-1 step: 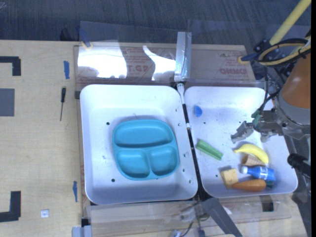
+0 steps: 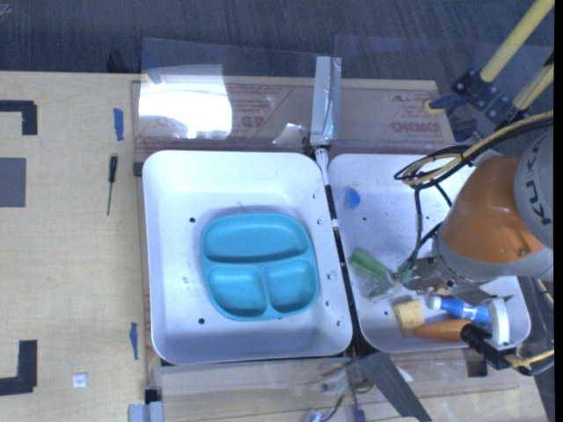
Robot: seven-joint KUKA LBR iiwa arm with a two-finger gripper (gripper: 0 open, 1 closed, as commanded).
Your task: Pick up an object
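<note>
The right bin holds several small objects. A green piece lies near its left wall, and a small blue piece lies further back. At the front sit a tan block, an orange piece and a blue and white piece. My arm, with its orange band, reaches in from the right. Its gripper hangs low over the bin, just right of the green piece and just behind the tan block. The wrist hides much of it.
The left bin holds a blue divided plate. A divider wall separates the two bins. Black cables loop above the right bin's far side. A clear panel stands behind the bins.
</note>
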